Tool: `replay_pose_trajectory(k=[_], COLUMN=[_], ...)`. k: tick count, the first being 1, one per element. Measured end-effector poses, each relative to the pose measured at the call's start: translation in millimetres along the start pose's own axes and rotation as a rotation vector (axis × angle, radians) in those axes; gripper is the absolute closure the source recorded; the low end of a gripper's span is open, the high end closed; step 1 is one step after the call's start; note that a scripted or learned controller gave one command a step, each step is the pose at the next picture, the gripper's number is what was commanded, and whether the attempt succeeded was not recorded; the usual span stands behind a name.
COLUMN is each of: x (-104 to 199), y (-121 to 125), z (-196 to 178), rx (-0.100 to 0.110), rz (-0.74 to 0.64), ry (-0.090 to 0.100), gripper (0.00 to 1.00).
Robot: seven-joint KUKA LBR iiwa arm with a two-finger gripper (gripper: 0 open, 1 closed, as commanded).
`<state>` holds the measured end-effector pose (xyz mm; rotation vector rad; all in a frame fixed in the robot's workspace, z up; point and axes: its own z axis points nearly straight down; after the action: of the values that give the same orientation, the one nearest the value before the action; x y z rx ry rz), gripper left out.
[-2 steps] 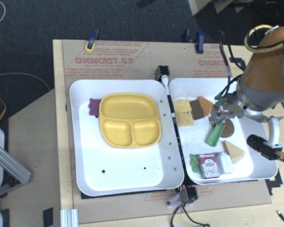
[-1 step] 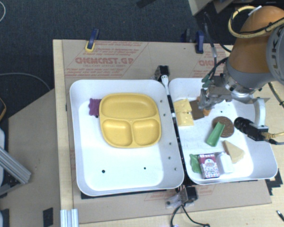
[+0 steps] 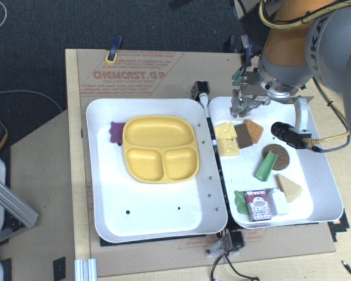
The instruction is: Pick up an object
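currently the two-finger gripper (image 3: 244,109) is poised low at the far end of the right white bin (image 3: 323,187), just above a pale yellow cheese-like slab (image 3: 227,139); whether it is spread cannot be told. the slab is judged light, stiff and flat, best pinched across its short edges.

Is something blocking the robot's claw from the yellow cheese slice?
Nothing visible does. The gripper hangs at the right white bin's far end, just above the pale yellow cheese slice, with no object between them.
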<state>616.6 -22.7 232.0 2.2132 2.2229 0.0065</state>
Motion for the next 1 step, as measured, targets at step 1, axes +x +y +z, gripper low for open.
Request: replay_pose_trajectory(k=[1], x=[44.7], y=[36.9], z=[0.1], rx=[0.001], rz=[0.001], ry=[0.0], gripper=[1.0])
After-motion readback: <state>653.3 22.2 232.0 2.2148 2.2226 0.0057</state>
